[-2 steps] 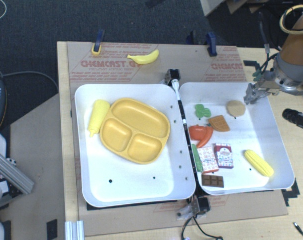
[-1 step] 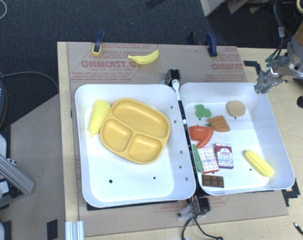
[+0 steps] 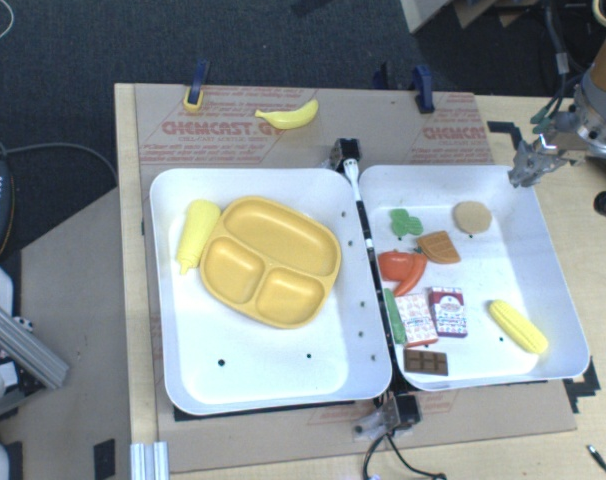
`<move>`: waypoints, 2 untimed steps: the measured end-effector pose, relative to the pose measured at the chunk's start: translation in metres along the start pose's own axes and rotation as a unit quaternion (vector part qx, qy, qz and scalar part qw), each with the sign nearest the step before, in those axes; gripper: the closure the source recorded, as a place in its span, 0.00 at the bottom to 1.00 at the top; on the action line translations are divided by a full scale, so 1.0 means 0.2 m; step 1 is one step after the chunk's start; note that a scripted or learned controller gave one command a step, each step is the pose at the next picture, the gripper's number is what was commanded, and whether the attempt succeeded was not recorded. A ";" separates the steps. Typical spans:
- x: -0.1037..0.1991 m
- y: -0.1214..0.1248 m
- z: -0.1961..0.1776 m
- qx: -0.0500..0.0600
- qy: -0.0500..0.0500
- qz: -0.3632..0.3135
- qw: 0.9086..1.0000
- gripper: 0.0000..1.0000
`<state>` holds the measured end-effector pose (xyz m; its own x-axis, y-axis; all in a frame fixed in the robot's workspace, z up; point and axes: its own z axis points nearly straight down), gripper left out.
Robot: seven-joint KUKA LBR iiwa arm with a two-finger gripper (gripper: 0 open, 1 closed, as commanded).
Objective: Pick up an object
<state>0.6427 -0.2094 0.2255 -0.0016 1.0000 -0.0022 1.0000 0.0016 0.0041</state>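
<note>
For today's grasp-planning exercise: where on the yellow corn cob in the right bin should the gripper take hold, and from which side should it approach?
Grip the corn cob across its middle, coming from straight above. It lies flat and slanted on the bin floor, with bare floor on both long sides, so closing across its narrow width looks safest.

Two white bins [image 3: 173, 298] [image 3: 553, 268]. One yellow divided tray [image 3: 268, 260]. Two corn cobs [image 3: 195, 234] [image 3: 518, 327]. One banana [image 3: 288, 116]. One red pepper [image 3: 401, 267]. One green piece [image 3: 406, 223]. Two small cartons [image 3: 415, 320] [image 3: 448, 311]. One chocolate bar [image 3: 426, 362].
</note>
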 end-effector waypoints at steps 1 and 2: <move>0.23 -0.10 -0.03 0.003 0.002 -0.001 1.000 1.00; 0.47 -0.13 -0.07 0.003 0.002 -0.002 1.000 1.00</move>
<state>0.6166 -0.1156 0.2389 -0.0049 1.0000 0.0020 1.0000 0.0049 -0.0011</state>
